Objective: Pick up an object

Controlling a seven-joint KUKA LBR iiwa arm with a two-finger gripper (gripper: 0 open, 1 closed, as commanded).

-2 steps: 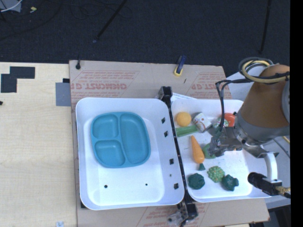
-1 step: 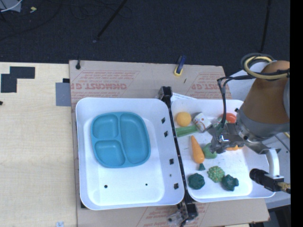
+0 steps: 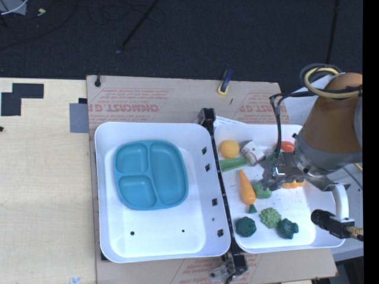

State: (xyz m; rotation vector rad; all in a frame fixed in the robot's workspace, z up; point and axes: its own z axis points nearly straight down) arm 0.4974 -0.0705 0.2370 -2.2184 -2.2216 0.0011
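**Arm low over the right bin, among the toy food**

The gripper [image 3: 276, 173] hangs low in the right bin [image 3: 308, 240], at about 3 o'clock from the middle of the view. Whether it is wide, narrow or gripping anything cannot be told, since the wrist and cables cover that spot. Nothing is seen held.

Just at its 8 o'clock lies a small green piece [image 3: 262, 190], touching or nearly touching the tool. At 9 o'clock sits the carrot [image 3: 246, 186], lying lengthwise, with a long green vegetable [image 3: 232, 163] above it. At 10 o'clock are a yellow ball [image 3: 230, 148] and a small white can [image 3: 249, 152]. An orange piece [image 3: 292, 184] peeks out at 3 o'clock, under the arm [image 3: 331, 123].

Toward 6 o'clock, near the bin's front edge, rest a light green broccoli [image 3: 270, 217], a dark green lump [image 3: 245, 226] and another dark green lump [image 3: 288, 228].

The left bin [image 3: 109, 229] holds a blue divided plate [image 3: 150, 174], well apart from the tool, at 9 o'clock.
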